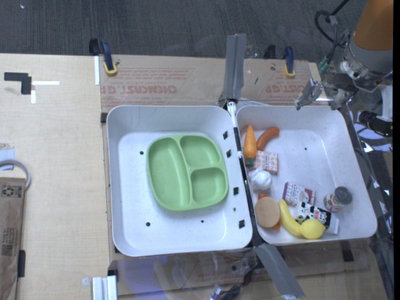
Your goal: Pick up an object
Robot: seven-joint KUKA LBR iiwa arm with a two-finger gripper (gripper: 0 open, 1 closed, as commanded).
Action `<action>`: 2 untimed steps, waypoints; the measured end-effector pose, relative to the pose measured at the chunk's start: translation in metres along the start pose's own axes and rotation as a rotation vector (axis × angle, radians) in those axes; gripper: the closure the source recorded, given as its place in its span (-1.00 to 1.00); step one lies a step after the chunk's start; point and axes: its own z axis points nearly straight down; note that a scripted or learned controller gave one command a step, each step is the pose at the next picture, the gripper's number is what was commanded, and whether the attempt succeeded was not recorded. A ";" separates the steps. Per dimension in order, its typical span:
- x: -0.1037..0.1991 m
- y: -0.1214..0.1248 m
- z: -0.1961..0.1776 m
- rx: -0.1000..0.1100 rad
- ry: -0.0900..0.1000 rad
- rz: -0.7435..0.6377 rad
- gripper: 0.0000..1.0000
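Yellow plastic banana [289, 219] and lemon [312, 229] crowd the right white bin's [325, 144] near edge, half covering small cartons too blurred to read; the grey two-finger gripper [325, 91] hovers above that bin's far right corner, arm cut off by the frame, its grip impossible to judge.

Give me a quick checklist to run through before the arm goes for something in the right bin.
1. End effector above the right bin, at its far rim: ok.
2. Finger state: cannot tell, too small and blurred.
3. Nothing carried already: cannot tell.
4. Target with free room around it: ok for the small can, which stands apart near the right wall.
5. Crowded items: not ok, the banana, lemon and bun lie touching at the near edge.
6. Green plate lies in the left bin, out of the way: ok.
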 end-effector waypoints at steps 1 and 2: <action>0.032 -0.065 0.146 -0.003 0.001 0.120 -1.00; 0.031 -0.151 0.127 0.002 0.002 0.380 -1.00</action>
